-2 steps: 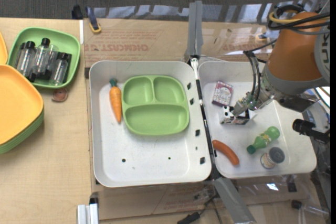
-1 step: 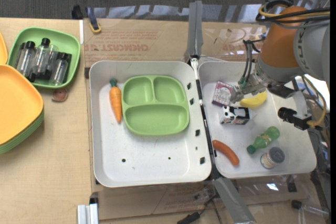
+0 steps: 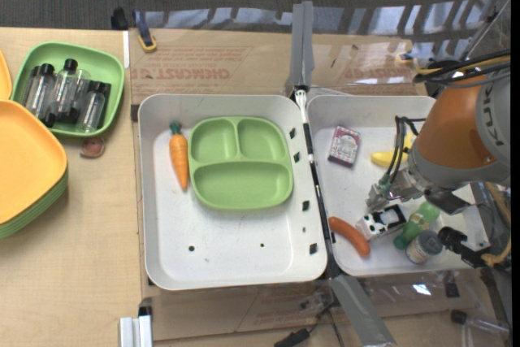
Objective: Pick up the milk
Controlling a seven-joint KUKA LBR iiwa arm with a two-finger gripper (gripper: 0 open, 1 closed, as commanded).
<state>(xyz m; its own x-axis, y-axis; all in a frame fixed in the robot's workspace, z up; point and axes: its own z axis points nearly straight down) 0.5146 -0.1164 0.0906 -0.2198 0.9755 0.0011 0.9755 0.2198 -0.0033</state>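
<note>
Camera view: gripper [image 3: 383,199] low in right bin [image 3: 357,114], just above milk carton [image 3: 383,221]; fingers' state can't tell. Sausage [image 3: 350,235] left of milk, green bottle [image 3: 418,225] right. Carrot [image 3: 179,157], green plate [image 3: 241,162] in left bin [image 3: 211,256].

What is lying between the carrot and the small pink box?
In the camera view, the green divided plate lies between the carrot and the pink box, along with the rims where the two white bins meet.

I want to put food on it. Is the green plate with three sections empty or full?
Empty. The green three-section plastic plate shows bare green in every section; the orange toy carrot lies beside it in the left white bin.
</note>
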